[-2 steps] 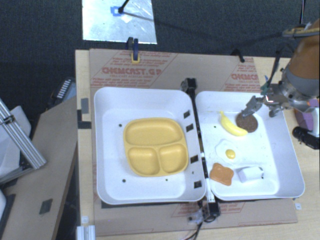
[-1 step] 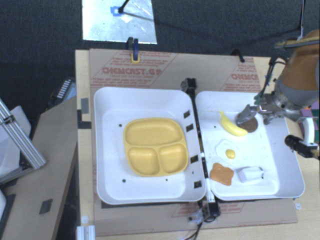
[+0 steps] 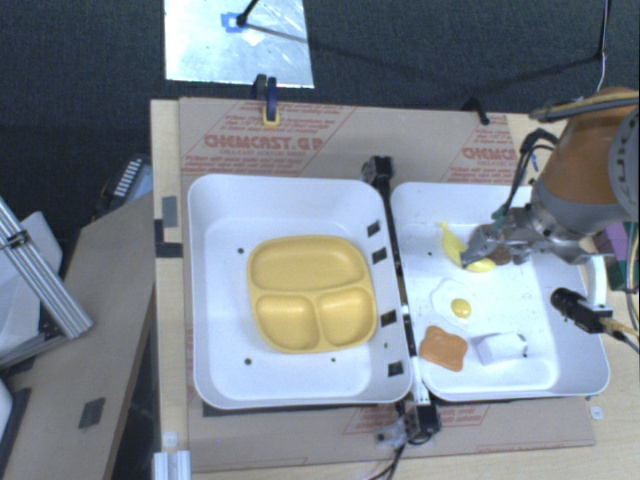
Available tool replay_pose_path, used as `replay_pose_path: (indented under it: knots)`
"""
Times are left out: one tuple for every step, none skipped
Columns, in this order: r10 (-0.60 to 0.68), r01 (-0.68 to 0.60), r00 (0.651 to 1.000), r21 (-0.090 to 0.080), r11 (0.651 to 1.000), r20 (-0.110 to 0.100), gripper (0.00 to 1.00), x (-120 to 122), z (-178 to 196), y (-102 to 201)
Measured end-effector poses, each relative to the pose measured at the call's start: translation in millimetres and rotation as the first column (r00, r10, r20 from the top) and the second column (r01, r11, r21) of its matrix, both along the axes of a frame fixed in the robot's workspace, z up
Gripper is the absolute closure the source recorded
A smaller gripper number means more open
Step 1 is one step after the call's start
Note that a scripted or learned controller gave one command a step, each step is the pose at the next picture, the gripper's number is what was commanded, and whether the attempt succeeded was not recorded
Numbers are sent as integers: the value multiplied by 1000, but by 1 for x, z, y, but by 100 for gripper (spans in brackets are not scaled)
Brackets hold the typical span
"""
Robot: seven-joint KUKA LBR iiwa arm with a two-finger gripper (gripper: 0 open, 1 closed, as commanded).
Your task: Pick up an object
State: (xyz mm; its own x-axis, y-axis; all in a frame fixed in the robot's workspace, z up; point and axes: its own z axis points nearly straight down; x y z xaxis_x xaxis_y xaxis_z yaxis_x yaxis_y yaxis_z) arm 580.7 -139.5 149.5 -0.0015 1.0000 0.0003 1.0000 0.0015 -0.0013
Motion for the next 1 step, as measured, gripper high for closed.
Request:
replay_pose_path:
  knots:
    - [0,0,1000,-1,1000,5,100,1,13,-1]
